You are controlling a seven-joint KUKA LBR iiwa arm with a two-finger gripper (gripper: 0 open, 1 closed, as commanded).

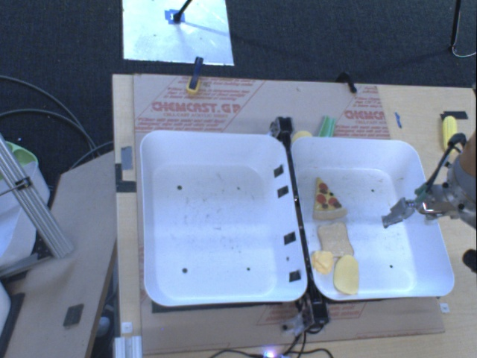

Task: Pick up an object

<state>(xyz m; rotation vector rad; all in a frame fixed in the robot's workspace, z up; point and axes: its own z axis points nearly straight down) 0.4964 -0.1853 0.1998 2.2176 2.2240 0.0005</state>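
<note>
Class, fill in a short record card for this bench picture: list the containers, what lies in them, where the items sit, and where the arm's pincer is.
containers: two white bins side by side, left bin and right bin
right bin contents: pizza slice, toast slice, small yellow piece, yellow oval piece
item position: all along the right bin's left side
pincer: pincer over the right bin's right part, apart from the items
held item: none seen

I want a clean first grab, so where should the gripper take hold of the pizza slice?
Probably across the pizza slice at its wide crust end, coming straight down. It lies flat, tip toward the bin's far wall, with the toast piece close below, so avoid that side.
</note>
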